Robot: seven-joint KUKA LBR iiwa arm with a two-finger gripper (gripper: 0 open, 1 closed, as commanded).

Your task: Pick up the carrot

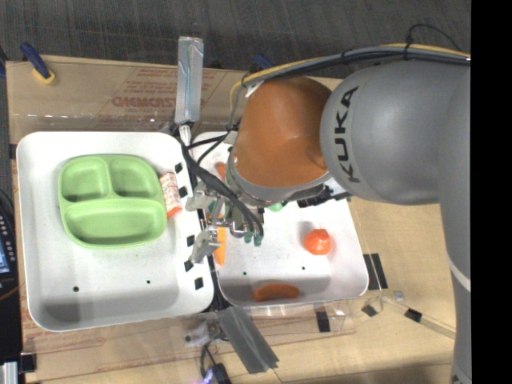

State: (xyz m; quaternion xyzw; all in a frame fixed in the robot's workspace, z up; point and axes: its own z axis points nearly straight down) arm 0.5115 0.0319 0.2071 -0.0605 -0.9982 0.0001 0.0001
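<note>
A small orange piece that looks like the carrot [219, 252] lies against the left wall of the right bin [348, 282], partly hidden by gripper parts. My gripper [244, 229] hangs low over the left part of that bin, just right of and slightly above the orange piece. Whether it touches the piece is unclear. The arm's grey and orange wrist [284, 138] covers the back of the bin.
A red-orange round fruit [318, 242] sits in the right bin, and a brownish-orange oblong item [276, 292] lies by its front wall. The left bin [48, 286] holds a green divided tray [112, 200] and a small labelled bottle [170, 192] at its right wall.
</note>
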